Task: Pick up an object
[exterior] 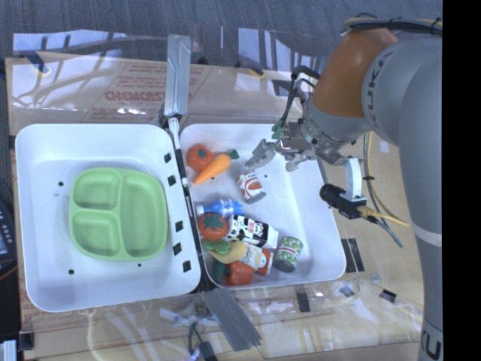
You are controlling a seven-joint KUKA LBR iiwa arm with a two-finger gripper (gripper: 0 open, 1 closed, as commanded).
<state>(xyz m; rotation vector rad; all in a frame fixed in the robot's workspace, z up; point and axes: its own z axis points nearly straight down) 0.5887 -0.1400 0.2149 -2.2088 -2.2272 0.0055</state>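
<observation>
KUKA arm enters from frame right, orange band at upper right, wrist bent down over right bin point(316, 224). Pincer point(276, 153) hangs above bin's upper middle, fingers spread wide, nothing between them. Nearest candidates: small red-white can point(252, 186) just below pincer, carrot point(212, 167) and tomato point(198, 156) to its left. Risk, by judgement: descent lands between can and carrot, closes on air; can tips or rolls. Green tray point(119, 213) sits in left bin point(37, 156).

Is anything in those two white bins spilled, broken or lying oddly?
Nothing looks spilled or broken. The toy food in the right white bin lies jumbled on its sides, mostly heaped at the near-left corner. The green divided plate lies flat in the left white bin.
</observation>
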